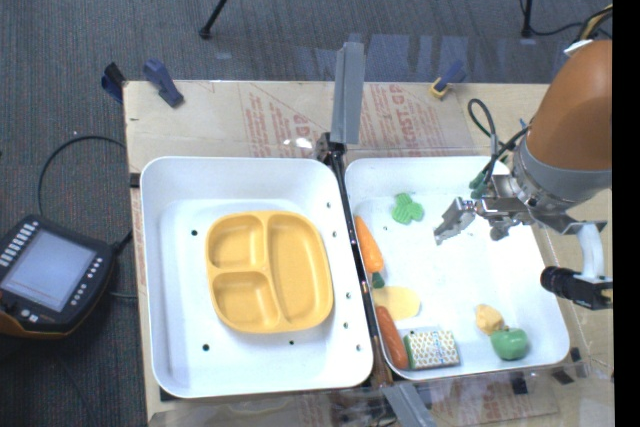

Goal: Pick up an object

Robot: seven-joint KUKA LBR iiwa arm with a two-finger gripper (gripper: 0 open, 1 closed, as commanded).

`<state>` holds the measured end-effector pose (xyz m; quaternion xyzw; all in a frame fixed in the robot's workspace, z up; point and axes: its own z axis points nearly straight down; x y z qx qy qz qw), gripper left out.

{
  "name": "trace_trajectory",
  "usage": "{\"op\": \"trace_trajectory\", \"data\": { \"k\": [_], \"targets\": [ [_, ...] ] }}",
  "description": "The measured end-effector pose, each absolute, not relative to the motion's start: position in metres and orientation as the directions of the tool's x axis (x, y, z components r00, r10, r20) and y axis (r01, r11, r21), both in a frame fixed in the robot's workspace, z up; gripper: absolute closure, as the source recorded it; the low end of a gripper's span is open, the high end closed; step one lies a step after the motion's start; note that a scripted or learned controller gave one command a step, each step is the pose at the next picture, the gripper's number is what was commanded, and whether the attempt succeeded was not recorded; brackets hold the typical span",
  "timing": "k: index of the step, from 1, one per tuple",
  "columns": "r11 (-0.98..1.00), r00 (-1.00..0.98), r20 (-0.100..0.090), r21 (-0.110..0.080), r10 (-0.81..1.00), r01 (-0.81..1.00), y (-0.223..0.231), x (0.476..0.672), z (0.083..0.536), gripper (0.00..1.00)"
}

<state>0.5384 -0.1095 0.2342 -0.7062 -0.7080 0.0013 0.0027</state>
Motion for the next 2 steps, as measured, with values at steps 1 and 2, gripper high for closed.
{"op": "trace_trajectory", "data": {
  "k": [1,2],
  "targets": [
    [0.016,-0.016,0.003,-0.019,1.0,1.0,-0.091,0.597,0.111,0.0],
    [-0.113,0.113,0.001,-0.004,0.994,0.994,-0.117,0.606,0.095,0.0]
  ]
}}
